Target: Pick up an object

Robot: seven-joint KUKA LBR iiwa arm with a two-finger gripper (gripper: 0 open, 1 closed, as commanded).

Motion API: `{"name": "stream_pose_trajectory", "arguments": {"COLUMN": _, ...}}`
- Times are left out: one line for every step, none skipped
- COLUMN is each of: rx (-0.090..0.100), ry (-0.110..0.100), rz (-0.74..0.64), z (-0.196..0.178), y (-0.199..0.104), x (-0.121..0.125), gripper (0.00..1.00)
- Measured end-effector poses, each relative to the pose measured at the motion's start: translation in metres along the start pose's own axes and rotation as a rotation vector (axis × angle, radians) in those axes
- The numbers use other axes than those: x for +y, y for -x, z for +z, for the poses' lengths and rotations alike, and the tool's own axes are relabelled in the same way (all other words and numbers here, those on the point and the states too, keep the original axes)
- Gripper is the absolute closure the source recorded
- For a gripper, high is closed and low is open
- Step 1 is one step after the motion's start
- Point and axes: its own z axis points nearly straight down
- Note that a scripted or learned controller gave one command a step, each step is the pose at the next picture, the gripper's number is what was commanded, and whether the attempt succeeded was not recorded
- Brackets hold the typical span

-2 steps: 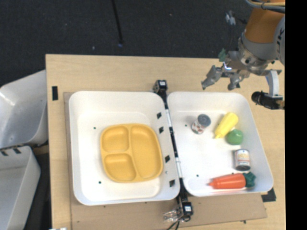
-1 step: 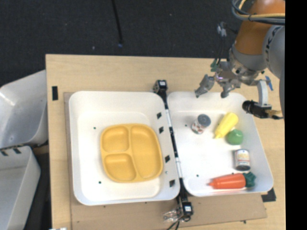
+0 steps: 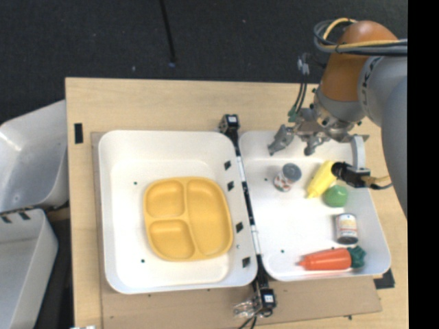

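My hand (image 3: 300,141) hangs over the far end of the right bin (image 3: 271,252), fingers spread and pinching nothing. Just below it, near the bin's middle, stands a small can (image 3: 287,177), the closest thing to me, so that is my pick. To its right lies a yellow banana (image 3: 319,179), touching a green ball (image 3: 336,196); nearer the front stands another can (image 3: 346,227), and along the front wall lies a carrot (image 3: 330,259) with a green top. The left bin (image 3: 116,266) holds a yellow tray (image 3: 187,218), too broad and flat for my fingers.

I judge the can stiff, light and smooth-sided, so it may slip or tip if I catch only its rim. I should come straight down and close across its round body, low and centred, keeping clear of the banana beside it. The banana looks like a light plastic toy, curved, and would need a grip across its middle. The ball would likely roll away.
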Motion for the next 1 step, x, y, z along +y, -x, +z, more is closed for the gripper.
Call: {"name": "stream_pose_trajectory", "arguments": {"rx": -0.001, "ry": 0.002, "rz": 0.001, "z": 0.0465, "y": 0.0108, "x": -0.0025, "gripper": 0.0}}
